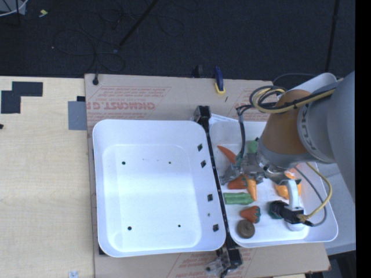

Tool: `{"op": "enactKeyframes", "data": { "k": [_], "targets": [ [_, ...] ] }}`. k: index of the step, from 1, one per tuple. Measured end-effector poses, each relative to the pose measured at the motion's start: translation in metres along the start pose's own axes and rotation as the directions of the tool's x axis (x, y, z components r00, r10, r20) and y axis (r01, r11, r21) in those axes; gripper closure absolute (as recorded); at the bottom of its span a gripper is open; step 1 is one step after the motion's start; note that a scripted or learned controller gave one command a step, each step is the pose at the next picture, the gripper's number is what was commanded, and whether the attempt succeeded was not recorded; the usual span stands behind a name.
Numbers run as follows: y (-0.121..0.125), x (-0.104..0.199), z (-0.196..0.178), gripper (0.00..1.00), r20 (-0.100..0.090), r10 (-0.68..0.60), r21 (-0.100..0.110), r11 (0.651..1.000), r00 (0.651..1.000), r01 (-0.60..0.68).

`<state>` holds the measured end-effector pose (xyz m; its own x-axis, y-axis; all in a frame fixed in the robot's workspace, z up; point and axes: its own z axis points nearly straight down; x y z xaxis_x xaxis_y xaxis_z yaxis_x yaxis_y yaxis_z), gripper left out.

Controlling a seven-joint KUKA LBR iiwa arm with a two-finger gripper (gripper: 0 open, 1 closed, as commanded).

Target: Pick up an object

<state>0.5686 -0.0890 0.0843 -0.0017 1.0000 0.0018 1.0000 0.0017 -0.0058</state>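
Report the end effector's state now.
End effector: cannot be told; it is low in the right bin, among the orange and red pieces.

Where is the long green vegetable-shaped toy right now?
The long green vegetable-shaped toy lies in the right white bin, near its left wall, just above the red strawberry-like toy.

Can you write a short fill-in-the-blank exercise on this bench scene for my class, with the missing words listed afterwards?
1. The toy foods lie in the ____ bin as the camera sees it.
2. The green piece lies just to the ____ of the brown round piece in the picture.
3. The band above the arm's wrist is ____ in colour.
4. The gripper hangs over the ____ bin.

Missing words: right; above; orange; right
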Motion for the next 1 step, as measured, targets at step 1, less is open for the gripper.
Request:
{"op": "enactKeyframes", "data": {
  "k": [1],
  "targets": [
    [0.0000,-0.0027,-0.0133,1.00,0.001,0.008,-0.001,1.000,1.000,-0.008]
  ]
}}
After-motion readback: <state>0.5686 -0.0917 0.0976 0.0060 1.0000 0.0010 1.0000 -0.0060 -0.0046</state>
